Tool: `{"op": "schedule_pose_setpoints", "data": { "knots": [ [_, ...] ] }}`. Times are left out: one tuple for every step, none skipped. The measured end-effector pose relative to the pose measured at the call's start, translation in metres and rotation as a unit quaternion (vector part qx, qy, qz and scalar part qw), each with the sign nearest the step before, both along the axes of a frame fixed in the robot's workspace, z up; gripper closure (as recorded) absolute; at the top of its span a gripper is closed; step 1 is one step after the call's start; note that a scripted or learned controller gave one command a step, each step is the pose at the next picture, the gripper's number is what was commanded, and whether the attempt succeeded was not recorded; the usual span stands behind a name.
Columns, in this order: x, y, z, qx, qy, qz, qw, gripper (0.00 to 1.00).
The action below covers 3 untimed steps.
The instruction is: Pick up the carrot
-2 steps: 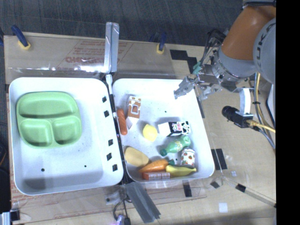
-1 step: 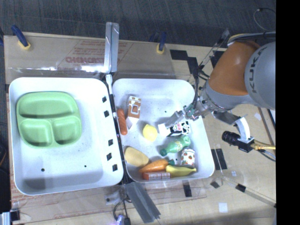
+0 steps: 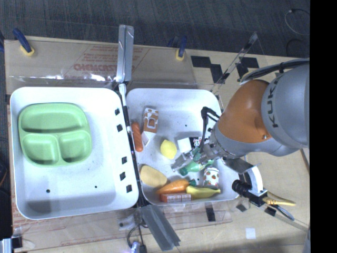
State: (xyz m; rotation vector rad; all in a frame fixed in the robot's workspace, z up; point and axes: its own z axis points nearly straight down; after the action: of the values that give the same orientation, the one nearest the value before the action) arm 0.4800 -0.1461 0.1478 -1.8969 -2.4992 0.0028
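Your gripper [image 3: 190,159] hangs low in the right bin [image 3: 174,96], just above the carrot [image 3: 174,186]; whether its jaws are open, you cannot tell.

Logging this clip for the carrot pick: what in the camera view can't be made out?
- Gripper: finger state blurred among clutter.
- Carrot: its right end is hidden by neighbouring items.
- Green object under the gripper: too blurred to identify.
- Small carton: print too small to read.

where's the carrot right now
The carrot lies near the front edge of the right bin, between the potato on its left and the banana on its right.
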Motion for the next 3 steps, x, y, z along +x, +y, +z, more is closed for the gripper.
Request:
{"op": "schedule_pose_setpoints", "data": {
  "knots": [
    [-0.004, -0.029, -0.026, 0.0011, -0.001, 0.27, 0.9628, 0.0],
    [-0.004, 0.017, -0.057, 0.001, 0.0, 0.068, 0.9977, 0.0],
    [-0.003, 0.016, -0.047, 0.0008, 0.0, 0.069, 0.9976, 1.0]
  ]
}}
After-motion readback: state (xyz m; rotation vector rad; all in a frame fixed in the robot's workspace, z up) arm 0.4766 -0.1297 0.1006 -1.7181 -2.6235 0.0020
